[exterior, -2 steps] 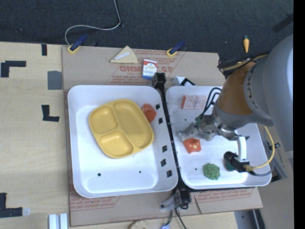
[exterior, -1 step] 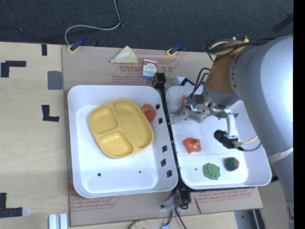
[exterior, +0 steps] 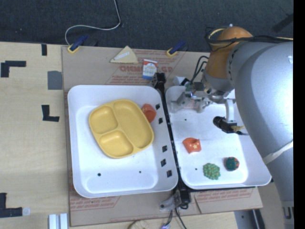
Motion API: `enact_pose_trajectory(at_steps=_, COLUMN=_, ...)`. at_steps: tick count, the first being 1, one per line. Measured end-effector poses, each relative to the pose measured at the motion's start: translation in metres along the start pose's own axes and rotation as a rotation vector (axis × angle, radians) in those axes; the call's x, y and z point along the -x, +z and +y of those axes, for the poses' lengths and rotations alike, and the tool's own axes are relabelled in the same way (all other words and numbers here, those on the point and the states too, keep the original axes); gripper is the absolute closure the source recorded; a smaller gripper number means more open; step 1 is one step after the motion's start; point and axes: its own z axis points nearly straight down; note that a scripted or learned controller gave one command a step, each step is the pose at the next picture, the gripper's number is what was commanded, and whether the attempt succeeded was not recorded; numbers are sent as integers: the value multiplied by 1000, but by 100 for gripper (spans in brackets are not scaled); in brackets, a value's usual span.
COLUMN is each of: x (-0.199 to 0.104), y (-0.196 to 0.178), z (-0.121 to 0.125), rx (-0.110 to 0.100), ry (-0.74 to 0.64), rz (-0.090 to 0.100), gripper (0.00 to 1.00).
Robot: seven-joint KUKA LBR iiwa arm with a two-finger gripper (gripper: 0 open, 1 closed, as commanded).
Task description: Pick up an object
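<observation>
Orange obj (exterior: pixel 191 145), small, rt bin (exterior: pixel 257 175)

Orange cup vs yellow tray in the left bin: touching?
Touching. In the camera view the orange cup sits against the right edge of the yellow tray, whose rim overlaps it with no white bin floor showing between them.

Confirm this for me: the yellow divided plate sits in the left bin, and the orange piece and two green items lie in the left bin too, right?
Not quite. The yellow divided plate does sit in the left bin, but the orange piece and two green items lie in the right bin, as the camera view shows.
</observation>
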Motion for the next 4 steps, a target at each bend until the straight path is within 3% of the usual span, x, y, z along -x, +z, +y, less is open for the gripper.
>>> enact_pose_trajectory(at_steps=1, x=2, y=-10, z=0, rx=0, ry=-1, rz=-6, gripper=100)
enact_pose_trajectory(at_steps=2, x=2, y=-10, z=0, rx=0, ry=-1, rz=-7, gripper=0)
enact_pose_trajectory(at_steps=3, x=2, y=-20, z=0, rx=0, ry=-2, rz=-9, gripper=100)
enact_pose_trajectory(at_steps=4, x=1, y=-20, z=0, rx=-1, ry=-3, rz=-9, gripper=0)
